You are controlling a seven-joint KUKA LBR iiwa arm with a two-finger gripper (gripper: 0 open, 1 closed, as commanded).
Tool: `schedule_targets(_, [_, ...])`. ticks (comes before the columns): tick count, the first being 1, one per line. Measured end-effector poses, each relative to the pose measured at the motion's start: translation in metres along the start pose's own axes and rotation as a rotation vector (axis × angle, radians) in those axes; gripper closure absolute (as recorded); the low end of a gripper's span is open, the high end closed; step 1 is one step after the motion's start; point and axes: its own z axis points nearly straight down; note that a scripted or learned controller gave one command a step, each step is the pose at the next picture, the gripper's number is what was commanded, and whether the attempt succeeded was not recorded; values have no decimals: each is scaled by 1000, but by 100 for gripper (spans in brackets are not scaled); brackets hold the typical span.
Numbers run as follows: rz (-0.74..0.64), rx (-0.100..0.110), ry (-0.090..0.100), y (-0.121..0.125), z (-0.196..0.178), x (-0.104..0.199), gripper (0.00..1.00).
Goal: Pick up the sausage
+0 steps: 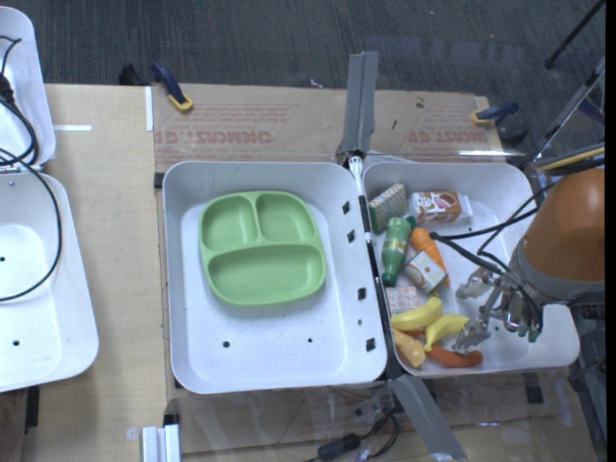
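The sausage, a short reddish-brown link, lies at the front edge of the right bin, just right of the yellow bananas. My gripper hangs low over the bin's front right part, just above and behind the sausage. Its fingers stand open, and I see nothing between them. The lower fingertip is close to the sausage's right end; I cannot tell whether it touches.
The right bin also holds two bananas, an orange piece, a green bottle, a carrot, a small box and a cracker packet. A green divided plate sits in the left bin.
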Motion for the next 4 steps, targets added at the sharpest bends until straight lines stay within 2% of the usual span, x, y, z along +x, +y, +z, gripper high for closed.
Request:
schedule_targets(1, [-54,1,4,36,-44,14,0])
schedule_targets(2, [-96,-1,-1,-12,-4,-6,0])
schedule_targets(3, [-211,1,4,17,-32,8,0])
schedule_targets(4, [-253,1,5,-21,1,-6,0])
